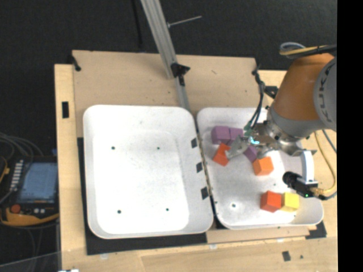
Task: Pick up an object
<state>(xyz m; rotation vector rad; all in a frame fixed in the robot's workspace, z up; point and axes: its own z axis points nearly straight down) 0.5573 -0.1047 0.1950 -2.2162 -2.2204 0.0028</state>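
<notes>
Orange block (222,154) seemingly just left of jaws' tips.

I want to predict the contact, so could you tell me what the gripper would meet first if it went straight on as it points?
Probably the orange block: the gripper points left and down toward it, though depth is unclear from above.

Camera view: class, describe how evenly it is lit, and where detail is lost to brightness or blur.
Camera view: lighting is fairly even, shadows soft; the shallow white left bin is so bright that its surface detail washes out; the small purple block and orange cube look soft-edged; the surrounding floor is dark.
</notes>
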